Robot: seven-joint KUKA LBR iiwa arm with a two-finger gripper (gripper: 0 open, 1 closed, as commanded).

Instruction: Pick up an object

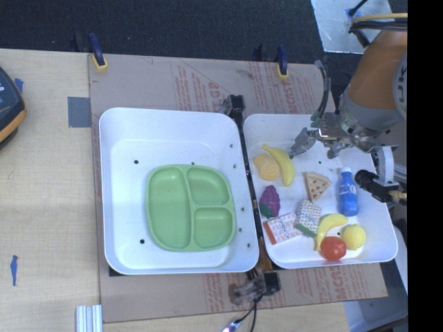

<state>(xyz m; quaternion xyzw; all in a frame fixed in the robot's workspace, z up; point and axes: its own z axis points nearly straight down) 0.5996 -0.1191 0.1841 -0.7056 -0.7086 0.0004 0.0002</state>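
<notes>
Reaching in from the right, the grey arm (377, 81) with its orange band hangs over the far part of the right bin (387, 251). Its jaws (320, 141) are spread apart and released, with nothing between them; one finger (302, 144) points left toward the bananas, the other (337, 151) sits further right, and both appear to be above the bare white floor of the bin rather than touching any item.

Just left of the jaws and a little nearer lie a yellow banana (281, 163) and a round yellow-orange fruit (266, 166), touching each other. Nearer than the jaws is a wedge of toy pizza (316, 185), and to its right a blue bottle (347, 193) with a white cap. A purple bunch of grapes (270, 200) lies by the bin's left wall. Along the near side sit a red-and-white packet (280, 227), a patterned packet (308, 217), a second banana (328, 225), a red tomato (333, 248) and a lemon (354, 236), packed close together.

The left bin (118, 185) holds a green divided plate (190, 207). Both bins rest on a brown sheet (173, 81) clamped to the surface.
</notes>
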